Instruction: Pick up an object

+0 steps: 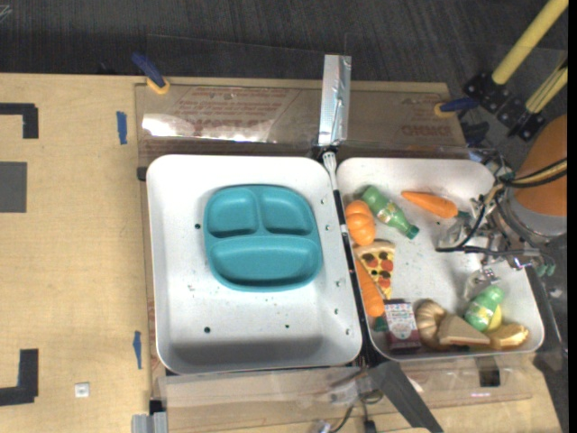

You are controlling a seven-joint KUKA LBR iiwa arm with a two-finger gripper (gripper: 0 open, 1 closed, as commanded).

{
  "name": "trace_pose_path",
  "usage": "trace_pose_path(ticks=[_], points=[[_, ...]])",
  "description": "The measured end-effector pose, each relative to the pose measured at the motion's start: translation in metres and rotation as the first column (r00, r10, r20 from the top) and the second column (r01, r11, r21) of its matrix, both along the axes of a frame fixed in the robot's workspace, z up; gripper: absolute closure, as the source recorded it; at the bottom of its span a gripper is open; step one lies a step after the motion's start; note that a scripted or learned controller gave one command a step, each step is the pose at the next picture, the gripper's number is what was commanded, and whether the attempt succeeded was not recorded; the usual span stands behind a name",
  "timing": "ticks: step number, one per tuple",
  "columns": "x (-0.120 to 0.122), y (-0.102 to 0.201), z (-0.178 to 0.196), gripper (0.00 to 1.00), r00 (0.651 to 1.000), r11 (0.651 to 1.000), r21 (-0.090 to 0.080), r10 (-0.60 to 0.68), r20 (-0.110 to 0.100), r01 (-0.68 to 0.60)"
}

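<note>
My gripper [487, 264] hangs over the right bin [424, 171] near its right wall; whether it is apart or together I cannot tell. Just below it, by the bin's near right corner, lies a small green bottle [484, 307], which looks light, hard plastic, smooth and prone to roll. I would grip across its body, not its cap.

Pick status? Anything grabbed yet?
Done: nothing lifted, the toy carrot, green bottle and pizza slice all lie in the right bin. In hand: the gripper sits low at that bin's right side, nothing visibly between its fingers. Left: the whole grasp and lift.
</note>
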State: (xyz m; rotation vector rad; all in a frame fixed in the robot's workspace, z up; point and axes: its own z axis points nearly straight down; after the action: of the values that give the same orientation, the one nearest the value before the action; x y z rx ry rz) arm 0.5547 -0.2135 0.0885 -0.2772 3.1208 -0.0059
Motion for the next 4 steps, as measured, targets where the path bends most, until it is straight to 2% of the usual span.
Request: trace_pose_path(ticks=[1, 2, 3, 4], points=[[0.030, 0.021, 0.000, 0.00, 0.998, 0.998, 0.002, -0.064, 0.004, 0.064], [-0.028, -0.012, 0.000, 0.00, 1.000, 1.000, -0.001, 0.014, 0.002, -0.014], [-0.023, -0.010, 0.014, 1.00, 1.000, 1.000, -0.003, 0.017, 0.016, -0.017], [0.029, -0.010, 0.000, 1.00, 0.987, 0.987, -0.001, 0.163, 0.002, -0.163]])
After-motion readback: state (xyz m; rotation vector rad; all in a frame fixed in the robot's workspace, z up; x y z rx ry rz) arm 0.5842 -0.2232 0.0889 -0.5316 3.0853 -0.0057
